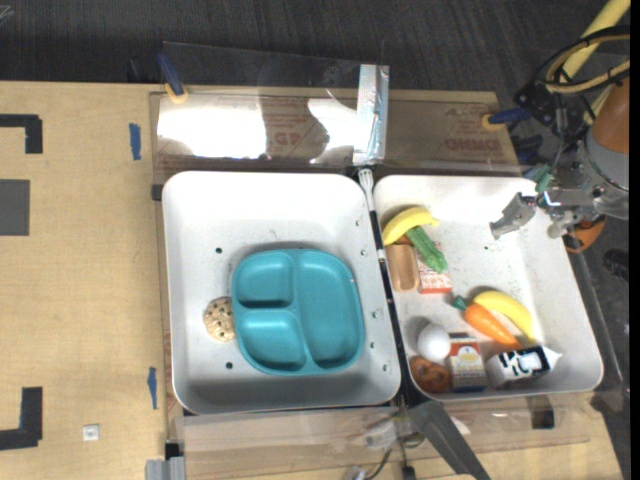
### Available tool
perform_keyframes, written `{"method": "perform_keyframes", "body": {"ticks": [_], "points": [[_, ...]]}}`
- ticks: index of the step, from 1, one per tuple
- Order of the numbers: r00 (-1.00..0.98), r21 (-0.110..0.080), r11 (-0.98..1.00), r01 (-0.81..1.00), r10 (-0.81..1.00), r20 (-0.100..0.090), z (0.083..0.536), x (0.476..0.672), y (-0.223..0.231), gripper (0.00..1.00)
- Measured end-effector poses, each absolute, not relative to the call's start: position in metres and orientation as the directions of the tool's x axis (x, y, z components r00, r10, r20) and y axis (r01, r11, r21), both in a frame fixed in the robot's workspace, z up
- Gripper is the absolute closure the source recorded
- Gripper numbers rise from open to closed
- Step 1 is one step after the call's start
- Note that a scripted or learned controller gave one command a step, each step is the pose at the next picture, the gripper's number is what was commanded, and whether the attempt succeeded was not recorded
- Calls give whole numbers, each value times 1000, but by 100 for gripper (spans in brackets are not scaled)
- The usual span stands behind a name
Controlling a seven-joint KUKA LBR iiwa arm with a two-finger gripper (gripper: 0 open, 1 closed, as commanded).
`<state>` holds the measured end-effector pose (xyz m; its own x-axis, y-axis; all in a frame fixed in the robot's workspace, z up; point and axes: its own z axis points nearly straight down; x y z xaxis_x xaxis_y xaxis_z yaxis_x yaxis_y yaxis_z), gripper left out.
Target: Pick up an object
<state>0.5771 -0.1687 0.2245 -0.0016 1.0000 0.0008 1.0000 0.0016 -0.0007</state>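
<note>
Here my arm [610, 143] reaches in over the right bin's [575, 288] back right corner, wrist bent so my pincer [530, 216] hangs just inside the back rim, above bare floor. I cannot tell whether it is released or clenched; nothing shows in it. The pickable things lie along that bin's left and front edges: a banana [408, 223], a green piece [428, 248], a brown roll [402, 265], a carrot [490, 323], a white ball [433, 343], a carton [467, 366] and a dark box [525, 361]. Their labels are too small to read, and so is the red print on the cardboard [450, 133] behind. The left bin [190, 228] holds a teal plate [297, 308] and a cookie [218, 318].
</note>
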Motion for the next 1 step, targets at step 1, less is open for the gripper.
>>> {"method": "perform_keyframes", "body": {"ticks": [1], "points": [[133, -6, -133, 991, 991, 1, 147, 478, -144, 0]]}}
